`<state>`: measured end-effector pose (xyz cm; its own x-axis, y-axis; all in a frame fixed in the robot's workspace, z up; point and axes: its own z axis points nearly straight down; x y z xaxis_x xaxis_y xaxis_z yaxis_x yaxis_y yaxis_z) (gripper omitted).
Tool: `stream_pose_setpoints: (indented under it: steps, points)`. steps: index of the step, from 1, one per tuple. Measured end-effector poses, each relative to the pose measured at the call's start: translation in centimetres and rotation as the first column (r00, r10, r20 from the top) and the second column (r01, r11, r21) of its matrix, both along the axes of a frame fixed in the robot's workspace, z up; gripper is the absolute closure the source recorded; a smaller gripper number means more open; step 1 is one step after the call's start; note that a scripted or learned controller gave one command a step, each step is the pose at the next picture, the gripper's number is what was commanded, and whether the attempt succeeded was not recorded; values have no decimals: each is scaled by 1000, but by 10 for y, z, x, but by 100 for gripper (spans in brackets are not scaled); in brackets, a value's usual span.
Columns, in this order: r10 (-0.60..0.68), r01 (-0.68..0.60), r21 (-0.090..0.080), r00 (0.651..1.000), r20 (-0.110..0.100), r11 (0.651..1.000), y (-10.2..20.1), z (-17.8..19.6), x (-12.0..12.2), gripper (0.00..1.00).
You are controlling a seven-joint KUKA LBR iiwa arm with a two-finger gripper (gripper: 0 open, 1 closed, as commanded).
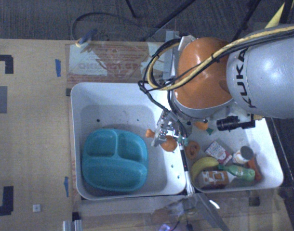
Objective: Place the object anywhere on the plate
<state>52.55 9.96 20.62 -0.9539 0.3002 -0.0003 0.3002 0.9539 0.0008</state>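
A teal plate (pixel 115 159) with three compartments lies in the left bin (pixel 84 105), toward its front. My gripper (pixel 164 133) hangs over the right edge of that bin, to the right of the plate and just beyond its rim. It is shut on a small orange object (pixel 169 144), which shows on both sides of the metal fingers, with a tip sticking out to the left (pixel 149 133). The object is off the plate, above the bin's white floor. The arm's orange band and grey body cover the back of the right bin.
The right bin (pixel 274 174) holds a banana (pixel 204 165), a brown ring (pixel 193 148), a juice carton (pixel 214 178), a green bottle (pixel 241 173), a small packet (pixel 216 149) and a can (pixel 245 153). The divider wall (pixel 183 165) between the bins runs just under the gripper.
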Motion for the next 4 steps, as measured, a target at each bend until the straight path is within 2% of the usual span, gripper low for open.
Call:
stream_pose_setpoints:
  steps: [1,2,3,4]
  points:
    - [0,0,0,1000,0,1000,0,0,0,0]
    - [-3,3,2,1000,5,1000,0,11,2,100]
    - [303,-303,1,953,1,953,48,-6,-21,100]
    - [434,-434,0,901,4,901,122,-19,-34,100]
